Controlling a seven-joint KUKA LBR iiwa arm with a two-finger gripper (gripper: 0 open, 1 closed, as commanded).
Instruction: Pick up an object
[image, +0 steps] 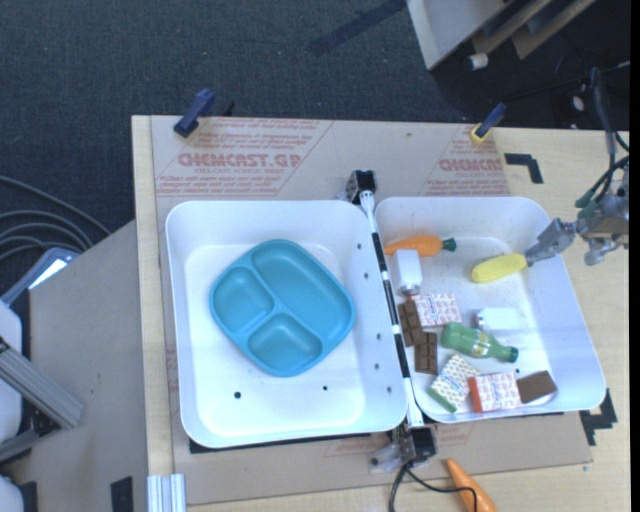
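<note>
My gripper (572, 247) hangs over the right rim of the right bin (575, 300), fingers spread and nothing between them. One grey fingertip (545, 244) points down-left toward a yellow banana-like toy (498, 267) and stays just apart from it. Further left in this bin lie an orange carrot (420, 244) and a white block (407, 270). A green bottle (478, 342) lies on its side in the middle, with a small white box (500, 320) just above it.
Snack packets (437, 308), two brown chocolate bars (410, 320) and a red packet (493, 392) crowd the right bin's lower half. The left bin (190, 260) holds a blue divided plate (283, 306). Clamps sit at the bench's back edge.
</note>
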